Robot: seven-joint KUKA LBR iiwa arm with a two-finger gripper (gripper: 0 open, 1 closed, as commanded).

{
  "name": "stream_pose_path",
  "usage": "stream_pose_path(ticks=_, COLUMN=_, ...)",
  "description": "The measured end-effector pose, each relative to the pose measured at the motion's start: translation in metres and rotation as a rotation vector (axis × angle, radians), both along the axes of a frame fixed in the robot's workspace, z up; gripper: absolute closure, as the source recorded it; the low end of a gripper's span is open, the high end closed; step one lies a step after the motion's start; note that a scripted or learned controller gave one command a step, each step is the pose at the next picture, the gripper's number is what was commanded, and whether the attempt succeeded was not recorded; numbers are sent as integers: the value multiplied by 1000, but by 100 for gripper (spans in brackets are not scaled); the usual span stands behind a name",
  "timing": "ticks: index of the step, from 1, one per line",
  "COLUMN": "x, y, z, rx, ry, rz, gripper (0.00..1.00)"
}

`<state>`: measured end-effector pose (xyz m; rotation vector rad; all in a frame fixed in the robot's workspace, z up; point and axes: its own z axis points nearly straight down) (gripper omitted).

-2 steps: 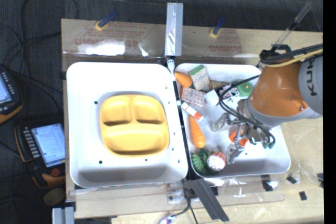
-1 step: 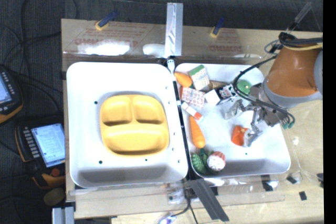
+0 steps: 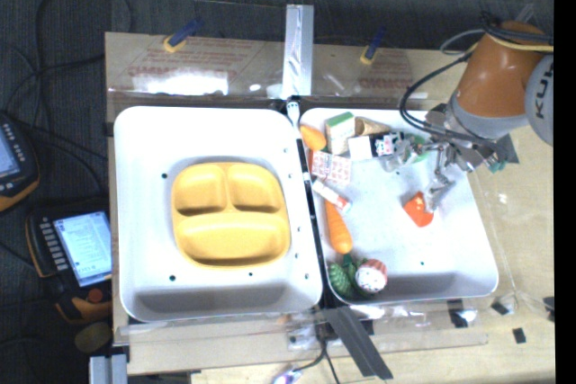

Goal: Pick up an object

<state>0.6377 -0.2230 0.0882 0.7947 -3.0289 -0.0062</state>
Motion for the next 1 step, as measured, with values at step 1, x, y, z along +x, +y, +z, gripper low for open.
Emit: stream_pose_path(ticks=1, x=-76, y=11, z=3, rx=-2, ry=-21, rz=-33, gripper=0)
